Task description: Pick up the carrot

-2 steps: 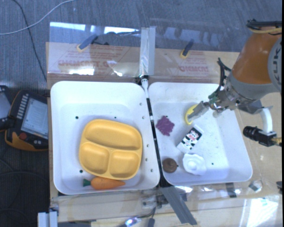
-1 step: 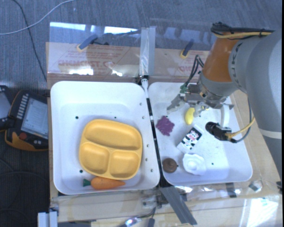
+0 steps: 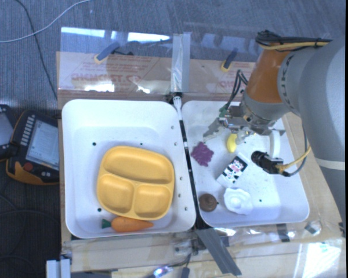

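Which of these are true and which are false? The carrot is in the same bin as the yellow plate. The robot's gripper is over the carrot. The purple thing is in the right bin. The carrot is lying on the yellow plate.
1. The carrot is in the same bin as the yellow plate. True.
2. The gripper is over the carrot. False: it is over the right bin, near a small yellow object, while the carrot is in the left bin.
3. The purple thing is in the right bin. True.
4. The carrot is lying on the yellow plate. False: it lies on the bin floor beside the plate's near edge.
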Robot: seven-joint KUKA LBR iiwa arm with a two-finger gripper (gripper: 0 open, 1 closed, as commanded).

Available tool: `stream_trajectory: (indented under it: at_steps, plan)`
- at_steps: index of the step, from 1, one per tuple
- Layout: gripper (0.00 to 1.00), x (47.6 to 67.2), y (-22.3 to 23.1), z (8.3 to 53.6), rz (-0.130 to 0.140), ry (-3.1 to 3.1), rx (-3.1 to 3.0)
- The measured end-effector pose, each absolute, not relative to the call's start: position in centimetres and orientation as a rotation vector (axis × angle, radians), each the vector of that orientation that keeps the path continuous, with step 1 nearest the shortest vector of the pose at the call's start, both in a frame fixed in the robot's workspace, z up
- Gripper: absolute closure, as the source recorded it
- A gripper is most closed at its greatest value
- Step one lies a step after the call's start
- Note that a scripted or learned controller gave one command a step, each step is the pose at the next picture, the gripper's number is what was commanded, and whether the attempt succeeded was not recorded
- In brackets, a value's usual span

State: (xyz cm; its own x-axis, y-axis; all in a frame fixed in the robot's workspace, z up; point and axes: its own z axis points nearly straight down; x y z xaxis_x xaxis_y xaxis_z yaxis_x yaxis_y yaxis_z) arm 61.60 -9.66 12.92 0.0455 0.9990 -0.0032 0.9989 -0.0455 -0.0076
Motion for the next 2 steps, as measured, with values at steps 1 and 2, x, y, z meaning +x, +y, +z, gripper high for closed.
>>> stream_trajectory:
  at_steps: [1,2]
  plan:
    - [0.00,57.9,-5.9,18.0,0.013,-1.693,-2.643]
    - [0.00,61.4,-11.6,9.0,-0.009,-2.219,-2.240]
